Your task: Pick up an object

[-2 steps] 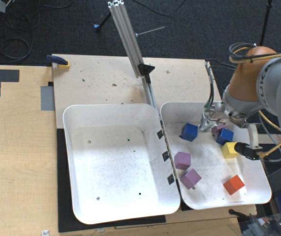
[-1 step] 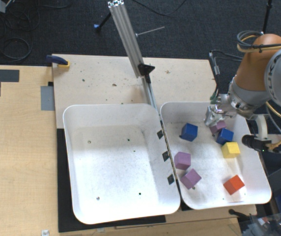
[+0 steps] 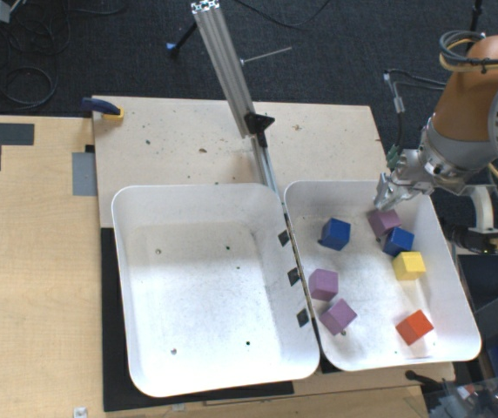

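Arm [image 3: 467,103]: reaches in from the right, over the right bin's [image 3: 458,342] far corner.
Jaws: low over a purple cube [image 3: 383,222]; cannot tell their state.
Purple cube: far right of the right bin, touching a blue cube [image 3: 399,241].
Others there: yellow [image 3: 409,265], red [image 3: 415,327], second blue [image 3: 336,233], two more purple.
Left bin [image 3: 197,286]: on the desk [image 3: 171,138].

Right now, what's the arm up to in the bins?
The arm's gripper is down at the back of the right bin, right over a purple cube that sits against a blue cube. Nothing looks lifted yet. Also in that bin: another blue cube, a yellow cube, an orange cube and two more purple cubes.
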`<state>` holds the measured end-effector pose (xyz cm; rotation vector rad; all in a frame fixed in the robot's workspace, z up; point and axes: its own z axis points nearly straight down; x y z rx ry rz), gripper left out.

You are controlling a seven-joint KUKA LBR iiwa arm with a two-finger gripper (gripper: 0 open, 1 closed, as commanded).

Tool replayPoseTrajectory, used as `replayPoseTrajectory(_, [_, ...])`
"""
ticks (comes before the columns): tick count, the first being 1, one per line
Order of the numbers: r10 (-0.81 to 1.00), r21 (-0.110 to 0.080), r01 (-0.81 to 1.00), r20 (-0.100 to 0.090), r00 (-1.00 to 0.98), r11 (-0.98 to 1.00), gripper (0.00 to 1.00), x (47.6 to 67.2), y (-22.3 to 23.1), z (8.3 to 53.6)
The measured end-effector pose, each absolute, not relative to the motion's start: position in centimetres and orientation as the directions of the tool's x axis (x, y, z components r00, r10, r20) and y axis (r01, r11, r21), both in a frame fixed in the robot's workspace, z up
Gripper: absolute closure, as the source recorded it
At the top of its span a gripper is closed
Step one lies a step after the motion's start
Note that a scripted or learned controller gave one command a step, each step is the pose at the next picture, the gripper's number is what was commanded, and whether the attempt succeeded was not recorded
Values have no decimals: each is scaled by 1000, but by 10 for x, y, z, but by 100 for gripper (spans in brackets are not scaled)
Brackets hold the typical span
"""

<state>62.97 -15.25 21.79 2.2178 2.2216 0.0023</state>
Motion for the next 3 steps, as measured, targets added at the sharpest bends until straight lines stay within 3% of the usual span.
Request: replayPoseTrajectory(3, [1000, -1, 1000, 2, -4, 4, 100, 646, -1, 216])
